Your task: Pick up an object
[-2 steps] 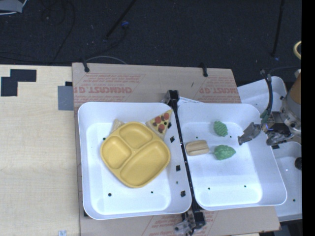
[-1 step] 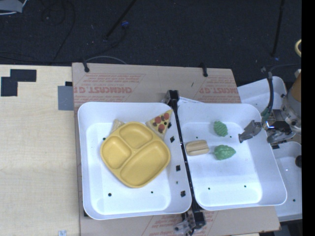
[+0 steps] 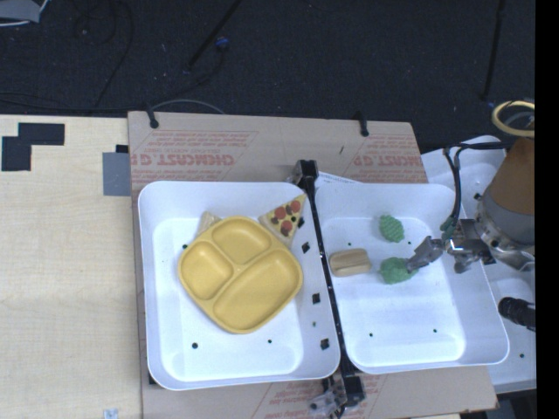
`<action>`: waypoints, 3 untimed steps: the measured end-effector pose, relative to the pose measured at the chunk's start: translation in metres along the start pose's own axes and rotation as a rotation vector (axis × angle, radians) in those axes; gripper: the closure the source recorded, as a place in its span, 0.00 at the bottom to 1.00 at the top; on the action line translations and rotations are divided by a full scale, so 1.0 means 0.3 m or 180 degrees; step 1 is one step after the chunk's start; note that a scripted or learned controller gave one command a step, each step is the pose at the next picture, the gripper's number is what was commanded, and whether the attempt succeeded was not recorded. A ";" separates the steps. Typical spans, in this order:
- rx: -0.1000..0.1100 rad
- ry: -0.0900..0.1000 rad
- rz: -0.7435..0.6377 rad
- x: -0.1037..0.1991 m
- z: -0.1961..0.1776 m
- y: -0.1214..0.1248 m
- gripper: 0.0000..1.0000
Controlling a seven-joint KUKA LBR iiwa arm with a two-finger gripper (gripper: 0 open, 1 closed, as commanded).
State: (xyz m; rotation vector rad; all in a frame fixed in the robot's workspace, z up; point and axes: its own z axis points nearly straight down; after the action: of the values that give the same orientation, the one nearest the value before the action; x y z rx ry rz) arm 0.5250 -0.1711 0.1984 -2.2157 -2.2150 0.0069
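Note:
In the right bin [image 3: 437, 339] lie three small objects. A green leafy piece [image 3: 390, 227] rests toward the back, a tan bread-like block [image 3: 349, 262] lies near the divider, and a second green piece [image 3: 394, 271] sits just right of the block. My gripper [image 3: 426, 254] hangs low over the right side of this bin, its tip close to the right edge of the second green piece. Nothing is seen lifted off the bin floor. The grey arm with its orange band [image 3: 517, 182] reaches in from the right.
The left bin [image 3: 166, 339] holds a yellow divided plate [image 3: 240, 273] and a toy pizza slice [image 3: 286, 216] behind it. A black clamp [image 3: 307, 175] joins the bins at the back. Cables [image 3: 454, 177] trail by the arm.

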 end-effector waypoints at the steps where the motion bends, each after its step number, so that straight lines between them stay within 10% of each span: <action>1: -0.0006 -0.0001 0.0001 -0.008 0.154 0.019 0.00; 2: -0.0003 0.0001 0.0000 0.021 0.317 0.000 0.00; 3: -0.0010 -0.0002 0.0013 0.016 0.275 0.002 1.00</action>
State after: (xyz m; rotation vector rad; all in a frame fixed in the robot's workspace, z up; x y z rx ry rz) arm 0.5248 -0.1660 0.1159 -2.2222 -2.2126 0.0042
